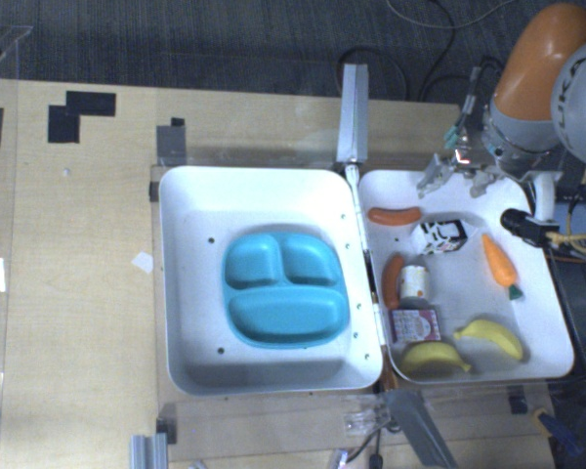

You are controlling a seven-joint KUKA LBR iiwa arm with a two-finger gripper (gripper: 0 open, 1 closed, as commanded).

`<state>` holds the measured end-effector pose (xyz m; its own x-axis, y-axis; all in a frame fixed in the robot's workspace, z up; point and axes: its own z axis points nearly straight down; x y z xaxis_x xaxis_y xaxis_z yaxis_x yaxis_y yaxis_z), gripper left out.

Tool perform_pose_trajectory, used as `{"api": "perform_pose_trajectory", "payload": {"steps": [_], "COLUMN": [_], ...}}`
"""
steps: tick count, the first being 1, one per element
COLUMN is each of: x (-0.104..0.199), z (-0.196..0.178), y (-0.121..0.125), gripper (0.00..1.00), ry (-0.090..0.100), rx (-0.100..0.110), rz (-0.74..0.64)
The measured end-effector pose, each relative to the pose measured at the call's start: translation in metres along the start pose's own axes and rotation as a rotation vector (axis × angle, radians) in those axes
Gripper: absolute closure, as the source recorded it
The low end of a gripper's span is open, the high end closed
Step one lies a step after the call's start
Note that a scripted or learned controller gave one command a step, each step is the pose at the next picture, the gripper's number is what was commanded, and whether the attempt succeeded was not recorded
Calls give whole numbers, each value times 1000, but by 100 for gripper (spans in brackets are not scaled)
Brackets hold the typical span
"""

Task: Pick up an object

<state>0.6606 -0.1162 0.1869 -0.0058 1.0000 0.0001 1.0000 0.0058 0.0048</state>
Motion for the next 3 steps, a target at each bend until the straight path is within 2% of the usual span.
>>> {"api": "perform_pose_trajectory", "payload": {"steps": [1,2,3], "x": [8,10,-21], "z": [81,66,93], "y": [6,10,10], "gripper": [0,100,100], "ry": [-3,-3,-1], "rx": [-19,-30,-5], "rz": [-93,-96,103]}}
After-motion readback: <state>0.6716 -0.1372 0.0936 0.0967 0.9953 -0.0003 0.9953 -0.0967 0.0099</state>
